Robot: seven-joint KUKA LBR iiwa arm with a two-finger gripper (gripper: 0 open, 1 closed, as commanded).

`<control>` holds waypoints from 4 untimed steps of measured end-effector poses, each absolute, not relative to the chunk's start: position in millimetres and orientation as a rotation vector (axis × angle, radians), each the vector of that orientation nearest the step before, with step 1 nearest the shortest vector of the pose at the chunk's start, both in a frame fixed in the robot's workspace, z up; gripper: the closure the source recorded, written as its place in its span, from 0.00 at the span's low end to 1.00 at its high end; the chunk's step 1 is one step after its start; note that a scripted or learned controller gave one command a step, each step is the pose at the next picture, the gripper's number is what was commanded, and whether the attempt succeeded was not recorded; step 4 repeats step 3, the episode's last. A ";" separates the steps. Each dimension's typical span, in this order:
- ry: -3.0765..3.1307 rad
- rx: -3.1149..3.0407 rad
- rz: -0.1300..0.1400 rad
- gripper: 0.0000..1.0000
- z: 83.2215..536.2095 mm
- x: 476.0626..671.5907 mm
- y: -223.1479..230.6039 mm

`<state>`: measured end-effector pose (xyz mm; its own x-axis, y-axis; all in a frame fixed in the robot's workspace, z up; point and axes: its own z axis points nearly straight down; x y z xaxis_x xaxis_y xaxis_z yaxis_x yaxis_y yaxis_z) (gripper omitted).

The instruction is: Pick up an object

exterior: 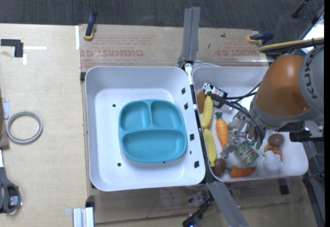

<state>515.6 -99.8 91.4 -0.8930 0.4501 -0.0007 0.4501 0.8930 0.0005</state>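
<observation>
Pale wood makes up the counter [41,81], with a sheet of brown cardboard [134,48] under two shallow white bins set side by side. A roll of grey tape [23,127] lies on the counter at far left, well apart from the bins. The left bin [98,133] carries a teal divided plate [153,130] near its middle. The right bin [294,161] holds toy food: two bananas [208,128] lined up along its left wall, a carrot [221,130] just beside them, a second orange carrot [242,171] lying near the front wall, a dark round piece [219,166] at the front left corner, and a brown-and-white item [274,143] toward the right. The grey arm with its orange band [281,89] reaches in from the right over the right bin. The gripper [242,144] hangs low among the food, right of the carrot. Whether the jaws are open or closed cannot be told, because cables and metal parts clutter that spot.
</observation>
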 end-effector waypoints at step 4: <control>3.013 0.883 -0.001 1.00 224.4 556.4 -31.1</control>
